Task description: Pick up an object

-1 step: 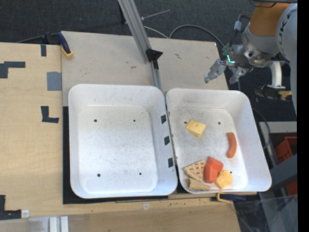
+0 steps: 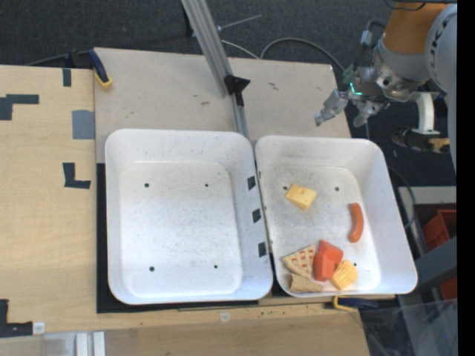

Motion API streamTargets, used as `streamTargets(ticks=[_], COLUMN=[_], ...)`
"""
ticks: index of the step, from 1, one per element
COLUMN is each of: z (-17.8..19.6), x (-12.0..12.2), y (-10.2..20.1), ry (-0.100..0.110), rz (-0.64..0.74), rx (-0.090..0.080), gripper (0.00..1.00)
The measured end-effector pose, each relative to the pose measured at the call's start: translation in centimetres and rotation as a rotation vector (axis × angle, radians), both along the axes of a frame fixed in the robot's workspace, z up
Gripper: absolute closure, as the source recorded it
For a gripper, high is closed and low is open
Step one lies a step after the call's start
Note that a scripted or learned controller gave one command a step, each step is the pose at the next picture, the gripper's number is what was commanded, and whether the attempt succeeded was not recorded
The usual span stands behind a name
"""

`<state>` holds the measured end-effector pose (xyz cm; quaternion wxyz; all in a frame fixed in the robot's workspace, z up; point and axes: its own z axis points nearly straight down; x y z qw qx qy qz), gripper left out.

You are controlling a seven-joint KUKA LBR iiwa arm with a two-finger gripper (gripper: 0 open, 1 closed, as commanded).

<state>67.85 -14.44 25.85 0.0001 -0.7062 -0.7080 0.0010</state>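
The right bin (image 2: 371,154) holds several toy foods. A yellow cheese wedge (image 2: 300,196) lies near its middle. An orange sausage (image 2: 355,222) rests by the right wall. At the front sit a waffle piece (image 2: 300,261), a red block (image 2: 327,260) and a small yellow ridged piece (image 2: 344,275), touching one another. My gripper (image 2: 345,114) hangs above the bench just beyond the right bin's far rim, at the upper right. Its fingers (image 2: 327,112) stand apart and open, with nothing between them.
The left bin (image 2: 119,199) lies beside the right one, sharing a middle rim. A slanted metal pole (image 2: 211,39) rises from the bench behind the bins. A cable curves across the bench near the gripper. Blue and yellow clamps (image 2: 99,69) sit at the back left.
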Motion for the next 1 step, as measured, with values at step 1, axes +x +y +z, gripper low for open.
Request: streamTargets(ticks=[1], z=[-4.76], x=[-0.17], y=[0.86], ry=[0.004], rz=[-0.001], rx=[0.000], gripper=[0.00])
